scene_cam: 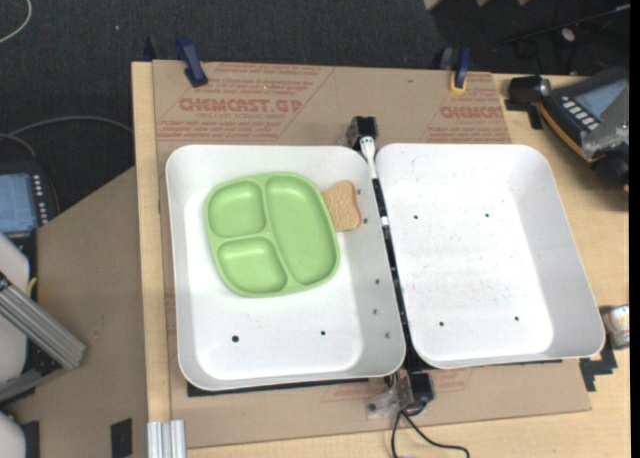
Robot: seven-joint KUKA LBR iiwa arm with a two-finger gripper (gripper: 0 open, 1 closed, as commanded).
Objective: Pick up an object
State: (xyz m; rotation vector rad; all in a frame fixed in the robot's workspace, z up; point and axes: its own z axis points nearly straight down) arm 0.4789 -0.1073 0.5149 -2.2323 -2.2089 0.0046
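Observation:
A light green divided plate (271,234) with three compartments lies flat in the left white bin (280,346), toward its upper half. A small tan piece, like a slice of toast (343,206), rests against the plate's right rim, near the bin's right wall. The right white bin (480,256) sits beside it, its floor speckled with dark dots.
Both bins rest on a brown cardboard sheet (250,96) held by blue clamps (190,59) at the back edge. A black clip (362,130) sits between the bins at the back. Cables and a dark device (585,116) lie at the right.

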